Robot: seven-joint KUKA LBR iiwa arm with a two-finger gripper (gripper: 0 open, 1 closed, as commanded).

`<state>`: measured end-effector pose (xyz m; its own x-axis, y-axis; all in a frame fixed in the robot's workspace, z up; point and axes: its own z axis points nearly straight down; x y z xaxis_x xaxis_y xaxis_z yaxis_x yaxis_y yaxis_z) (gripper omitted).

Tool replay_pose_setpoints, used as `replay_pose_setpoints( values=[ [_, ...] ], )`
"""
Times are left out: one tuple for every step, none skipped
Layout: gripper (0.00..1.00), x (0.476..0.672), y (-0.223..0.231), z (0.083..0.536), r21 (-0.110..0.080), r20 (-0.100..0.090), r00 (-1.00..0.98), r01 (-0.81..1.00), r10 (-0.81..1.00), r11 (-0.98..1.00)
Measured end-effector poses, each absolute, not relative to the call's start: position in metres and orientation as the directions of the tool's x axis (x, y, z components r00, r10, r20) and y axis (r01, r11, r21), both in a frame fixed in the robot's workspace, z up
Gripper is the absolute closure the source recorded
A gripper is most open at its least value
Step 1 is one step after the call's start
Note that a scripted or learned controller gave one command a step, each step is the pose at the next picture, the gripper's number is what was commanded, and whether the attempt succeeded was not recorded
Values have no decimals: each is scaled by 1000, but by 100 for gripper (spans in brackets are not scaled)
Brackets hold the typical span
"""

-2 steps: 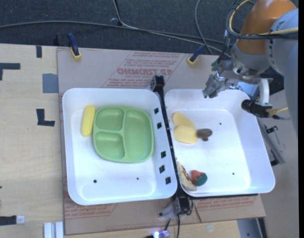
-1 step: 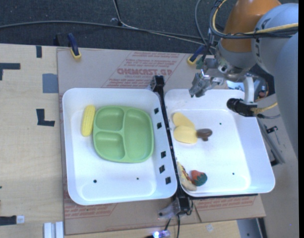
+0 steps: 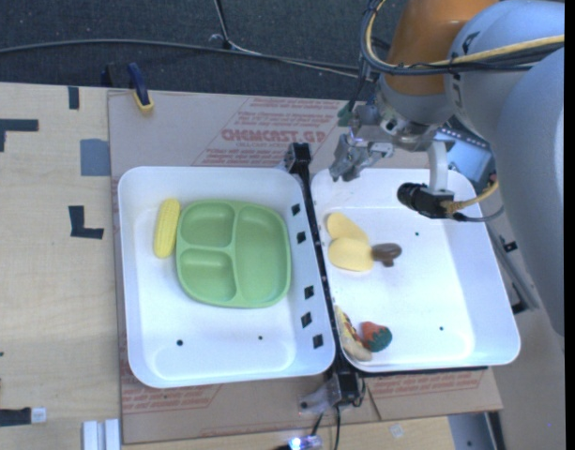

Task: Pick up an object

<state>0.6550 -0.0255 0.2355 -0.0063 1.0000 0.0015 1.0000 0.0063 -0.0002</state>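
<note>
The tool (image 3: 348, 165) is seen above the far left corner of the right bin (image 3: 456, 331), just beside the divider between the bins. Whether it is wide or narrow cannot be told; nothing is seen held in it.

Candidates for the pick are lying loose in the right bin: two yellow pieces (image 3: 348, 244) touching each other near the left wall, a small brown piece (image 3: 387, 251) just beside them, and a red-green item (image 3: 375, 336) with a yellowish one (image 3: 353, 340) at the near left corner. All are apart from the tool.

The left bin (image 3: 151, 345) is taken up by a green tray (image 3: 234, 253), with a corn cob (image 3: 166, 227) just beside it.

Judged: pre-grasp stage, nothing lifted yet. The yellow pieces are nearest. The wall-side clutter could block a finger, so a miss is likely there.
</note>
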Motion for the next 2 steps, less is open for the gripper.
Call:
replay_pose_setpoints(
  values=[
    [100,647,29,242,-1,1,-6,1000,1000,6],
    [100,640,86,225,-4,1,-6,1000,1000,6]
  ],
)
